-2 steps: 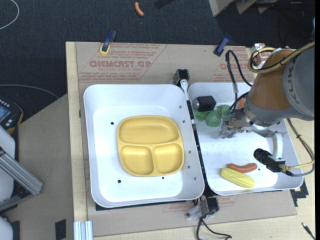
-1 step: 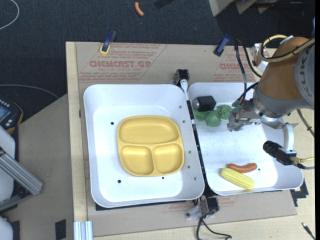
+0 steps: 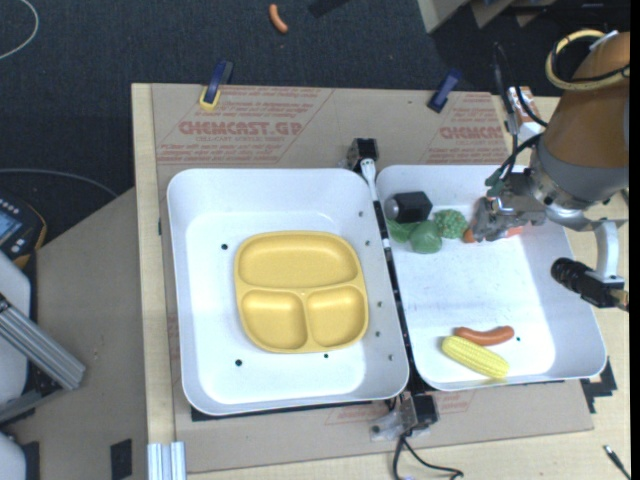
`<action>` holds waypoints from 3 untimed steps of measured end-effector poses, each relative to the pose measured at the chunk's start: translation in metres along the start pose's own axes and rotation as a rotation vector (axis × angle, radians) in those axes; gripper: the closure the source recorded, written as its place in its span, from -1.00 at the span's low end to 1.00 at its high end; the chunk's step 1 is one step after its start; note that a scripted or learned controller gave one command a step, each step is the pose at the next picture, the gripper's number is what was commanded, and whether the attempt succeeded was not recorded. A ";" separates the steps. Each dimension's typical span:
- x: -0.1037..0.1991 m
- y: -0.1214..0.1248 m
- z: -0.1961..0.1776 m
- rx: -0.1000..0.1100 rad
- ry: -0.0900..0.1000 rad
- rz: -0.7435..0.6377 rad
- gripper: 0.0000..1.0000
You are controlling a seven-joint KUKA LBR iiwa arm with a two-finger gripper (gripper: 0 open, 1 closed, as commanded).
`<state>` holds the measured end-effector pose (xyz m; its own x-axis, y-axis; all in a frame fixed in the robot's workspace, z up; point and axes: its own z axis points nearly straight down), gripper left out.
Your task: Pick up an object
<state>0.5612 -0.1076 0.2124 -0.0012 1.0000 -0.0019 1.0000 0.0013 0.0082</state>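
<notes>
The right bin (image 3: 540, 298) holds several toy foods. A black block (image 3: 408, 206) lies at its far left corner. Beside it are a green vegetable (image 3: 422, 237) and a broccoli piece (image 3: 450, 223). My gripper (image 3: 488, 224) hangs low at the bin's far side, just right of the broccoli and over a small orange piece (image 3: 510, 232) that pokes out beneath it. Whether it touches that piece cannot be told. Near the front edge lie a red sausage (image 3: 484, 335) and a yellow corn cob (image 3: 475, 357).
The left bin (image 3: 200, 228) carries a yellow divided plate (image 3: 300, 290) in its middle. The grey arm with its orange band (image 3: 590, 118) enters from the upper right. A black clamp (image 3: 362, 152) sits between the bins at the back.
</notes>
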 end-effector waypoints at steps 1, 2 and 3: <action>0.000 0.001 -0.013 0.004 0.001 0.000 1.00; 0.051 0.008 -0.020 0.005 0.002 -0.004 1.00; 0.066 0.004 -0.004 0.011 0.003 -0.001 1.00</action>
<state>0.5655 -0.0414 0.2167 -0.0020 1.0000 0.0009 1.0000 0.0020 -0.0033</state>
